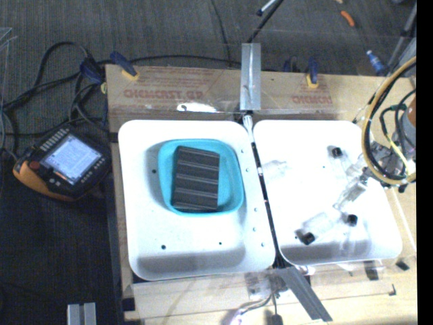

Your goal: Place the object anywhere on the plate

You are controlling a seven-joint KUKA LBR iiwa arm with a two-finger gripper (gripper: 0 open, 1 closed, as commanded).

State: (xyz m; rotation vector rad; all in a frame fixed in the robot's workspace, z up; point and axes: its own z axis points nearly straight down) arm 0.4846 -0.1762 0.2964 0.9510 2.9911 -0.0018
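A dark grey ribbed block (196,177) lies flat on the blue plate (233,181), which sits in the left white bin (142,242). The block covers most of the plate's middle, with its long side running front to back. My gripper (346,188) hangs over the right bin (291,147), well to the right of the plate and apart from the block. It looks pale and see-through against the white bin floor, and nothing dark shows in it. The arm's wrist with looped cables (389,147) reaches in from the right edge.
Small black pieces (306,236) and pale translucent bits lie on the right bin's floor. A metal divider post (251,80) stands behind the bins. A handheld control pendant (64,162) rests on the floor at the left, with cables trailing from it.
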